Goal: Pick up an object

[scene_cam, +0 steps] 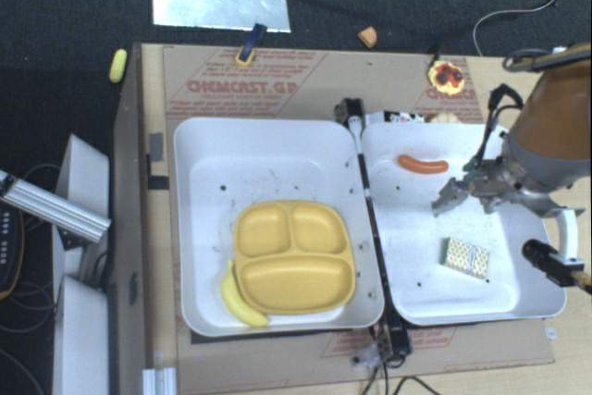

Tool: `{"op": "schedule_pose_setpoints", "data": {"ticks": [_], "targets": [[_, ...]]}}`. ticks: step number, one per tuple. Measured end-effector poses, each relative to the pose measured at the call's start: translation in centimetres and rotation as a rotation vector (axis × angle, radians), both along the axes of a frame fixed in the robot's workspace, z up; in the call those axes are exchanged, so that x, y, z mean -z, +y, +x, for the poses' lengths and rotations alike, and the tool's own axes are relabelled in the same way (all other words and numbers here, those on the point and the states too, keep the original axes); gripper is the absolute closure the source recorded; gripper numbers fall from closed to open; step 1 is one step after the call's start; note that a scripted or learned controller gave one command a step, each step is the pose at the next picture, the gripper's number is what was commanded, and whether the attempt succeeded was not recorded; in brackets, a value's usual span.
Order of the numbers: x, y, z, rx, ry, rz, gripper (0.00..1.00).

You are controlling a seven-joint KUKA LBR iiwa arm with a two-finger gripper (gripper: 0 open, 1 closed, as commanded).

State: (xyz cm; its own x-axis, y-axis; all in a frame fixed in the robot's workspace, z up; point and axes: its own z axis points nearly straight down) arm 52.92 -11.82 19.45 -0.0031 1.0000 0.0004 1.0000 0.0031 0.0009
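Over the right bin [532,296], the gripper [450,197] hangs low, with its grey fingers [444,202] spread a little apart and nothing between them. Just up and to the left lies a small orange hot dog [423,165] (not touching the fingers). Nearer the front lies a little patterned packet [467,258]. In the left bin [199,199] sits a yellow tray [294,256] with three parts, and a yellow banana [238,297] is tucked against its front left edge.
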Motion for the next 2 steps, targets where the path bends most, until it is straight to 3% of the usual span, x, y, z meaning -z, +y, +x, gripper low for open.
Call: {"op": "schedule_pose_setpoints", "data": {"ticks": [1,2], "targets": [[8.1,-4.2,8.9,-0.001,0.0,-0.001,0.0],[7.1,0.5,14.0,-0.002,-0.003,0.0,0.0]]}}
